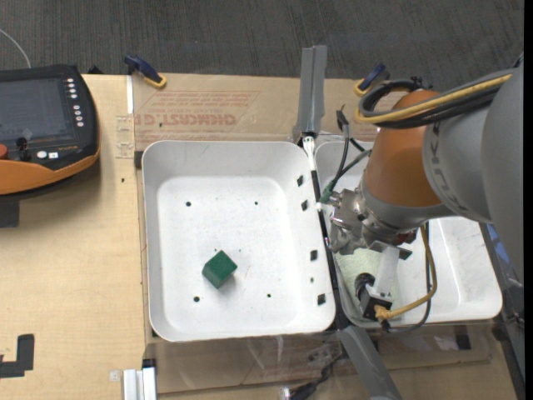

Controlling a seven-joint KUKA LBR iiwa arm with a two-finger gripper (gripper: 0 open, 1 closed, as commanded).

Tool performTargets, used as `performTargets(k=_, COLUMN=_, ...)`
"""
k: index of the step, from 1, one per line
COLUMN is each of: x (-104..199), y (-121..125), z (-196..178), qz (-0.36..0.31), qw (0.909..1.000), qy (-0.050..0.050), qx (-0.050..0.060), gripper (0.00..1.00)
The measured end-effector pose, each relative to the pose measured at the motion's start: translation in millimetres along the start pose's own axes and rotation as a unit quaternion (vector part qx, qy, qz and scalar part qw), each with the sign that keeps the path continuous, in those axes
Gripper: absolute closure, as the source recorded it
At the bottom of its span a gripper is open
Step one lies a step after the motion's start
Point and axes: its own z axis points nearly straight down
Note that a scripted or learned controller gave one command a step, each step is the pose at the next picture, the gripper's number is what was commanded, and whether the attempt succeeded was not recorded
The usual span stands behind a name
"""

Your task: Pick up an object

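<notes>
A small green cube (pixel 220 269) lies in the left white bin (pixel 166 223), toward its front and left of centre. My gripper (pixel 356 250) hangs low over the left end of the right white bin (pixel 466 298), close to the wall between the bins, with the orange wrist band above it. The arm's body hides most of the gripper. A pale yellow-green patch (pixel 360 267) shows on the bin floor just beneath it; I cannot tell what it is. The cube is well to the left of the gripper, across the dividing wall.
A teach pendant (pixel 42 132) rests on the bench at far left. Two clamps (pixel 146 71) (pixel 371 77) grip the cardboard sheet (pixel 208 111) behind the bins. A grey upright post (pixel 312 90) stands behind the gap between the bins.
</notes>
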Motion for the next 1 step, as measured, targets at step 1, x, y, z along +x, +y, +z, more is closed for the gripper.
performTargets(k=1, x=13.2, y=-16.7, z=0.4, qz=0.055, qw=0.9985, qy=0.000, qx=0.000, gripper=1.00)
